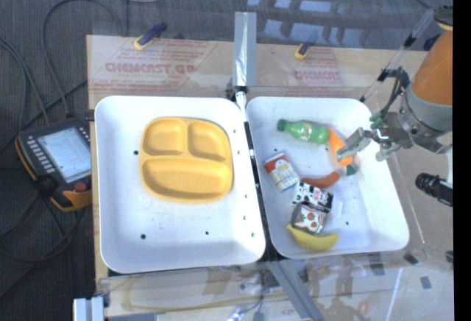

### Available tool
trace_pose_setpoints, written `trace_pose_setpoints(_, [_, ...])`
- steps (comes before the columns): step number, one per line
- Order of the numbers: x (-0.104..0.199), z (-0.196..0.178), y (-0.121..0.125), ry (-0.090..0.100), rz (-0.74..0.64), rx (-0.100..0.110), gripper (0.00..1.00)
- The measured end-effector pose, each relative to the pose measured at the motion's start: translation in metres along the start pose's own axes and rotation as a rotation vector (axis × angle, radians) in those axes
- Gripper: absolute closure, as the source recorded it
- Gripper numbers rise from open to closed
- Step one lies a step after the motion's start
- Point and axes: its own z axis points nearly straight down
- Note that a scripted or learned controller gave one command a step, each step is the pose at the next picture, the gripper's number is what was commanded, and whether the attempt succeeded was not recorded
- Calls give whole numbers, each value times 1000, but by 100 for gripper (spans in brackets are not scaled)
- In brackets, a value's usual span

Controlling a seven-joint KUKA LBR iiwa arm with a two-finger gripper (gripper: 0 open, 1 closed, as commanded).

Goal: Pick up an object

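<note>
Going from the left, I had the left bin (118, 238) with only the yellow divided tray (188, 157) lying in it, nothing there I meant to lift. The right bin (383, 227) held the pickings: a small red carton (281, 171) near the wall between the bins, a green bottle (303, 131) lying on its side toward the back, a black-and-white box (313, 197) touching a red-and-white packet (308, 218), a banana (313, 240) at the front edge, a reddish sausage-shaped piece (322, 180) and an orange piece (338, 143) toward the right. The hand (355, 146) hung over that orange piece, its fingers looking spread apart with nothing between them, as far as I could make out at this slant. I judged the orange piece the natural target. To do it well I would have brought the hand straight down so the fingers straddled the piece across its narrow side, kept clear of the bottle just beside it, and closed only once low enough, since a shallow grip on a small smooth thing would likely slip.
</note>
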Motion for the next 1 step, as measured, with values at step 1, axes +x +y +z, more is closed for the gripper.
trace_pose_setpoints(1, [-8,125,24,-1,5,0,0])
